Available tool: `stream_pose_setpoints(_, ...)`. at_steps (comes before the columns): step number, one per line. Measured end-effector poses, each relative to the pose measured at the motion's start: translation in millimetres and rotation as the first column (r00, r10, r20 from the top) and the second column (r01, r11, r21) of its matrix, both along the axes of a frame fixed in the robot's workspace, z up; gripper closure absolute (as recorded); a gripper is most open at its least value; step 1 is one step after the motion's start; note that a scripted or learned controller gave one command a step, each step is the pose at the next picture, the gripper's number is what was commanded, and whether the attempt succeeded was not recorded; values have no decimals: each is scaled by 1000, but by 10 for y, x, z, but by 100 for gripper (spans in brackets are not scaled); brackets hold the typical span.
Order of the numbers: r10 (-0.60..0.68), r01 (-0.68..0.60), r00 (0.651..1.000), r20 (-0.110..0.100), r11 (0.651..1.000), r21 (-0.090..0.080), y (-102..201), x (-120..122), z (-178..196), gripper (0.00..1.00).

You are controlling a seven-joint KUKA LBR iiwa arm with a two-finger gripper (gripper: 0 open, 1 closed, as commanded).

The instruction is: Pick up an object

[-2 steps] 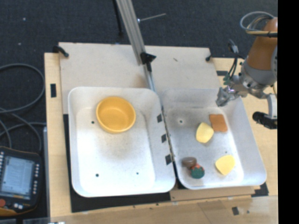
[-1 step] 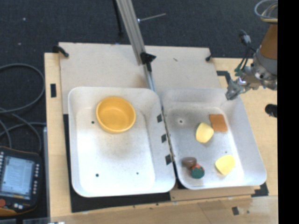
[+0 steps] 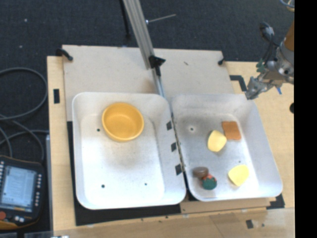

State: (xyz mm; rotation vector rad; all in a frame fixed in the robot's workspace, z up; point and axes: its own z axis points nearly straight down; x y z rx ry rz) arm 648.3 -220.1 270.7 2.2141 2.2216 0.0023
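**Camera view: claw parked beyond the right bin's far corner, objects untouched**

Camera view is taken as the sole reference. The nearest candidate for picking, an orange-brown block (image 3: 231,130), is seen lying flat on the floor of the right bin (image 3: 262,133), below and slightly left of the gripper (image 3: 253,89) in the picture. Its long axis cannot be told at this size. Just beside it, further left and lower, a pale yellow rounded piece (image 3: 216,141) is found. Lower again from the claw, near the bin's front edge, a yellow wedge (image 3: 238,175), a small brown lump (image 3: 200,172) and a green-and-red piece (image 3: 209,182) are set, the last two touching. A yellow bowl (image 3: 123,121) sits upright in the left bin (image 3: 89,182), well apart from the claw, far to its left.

The claw is seen at the right bin's far right corner, over the rim rather than the contents. Whether it is wide or narrow cannot be told; nothing is seen between it. The arm enters from the right, wrist high, so a move down and leftward is judged necessary.
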Motion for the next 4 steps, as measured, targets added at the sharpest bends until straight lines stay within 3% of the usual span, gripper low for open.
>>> stream_pose_setpoints(1,2,-2,1000,-4,1000,2,522,-68,-79,100)
stream_pose_setpoints(4,3,-3,1000,-2,1000,3,2029,99,42,100)
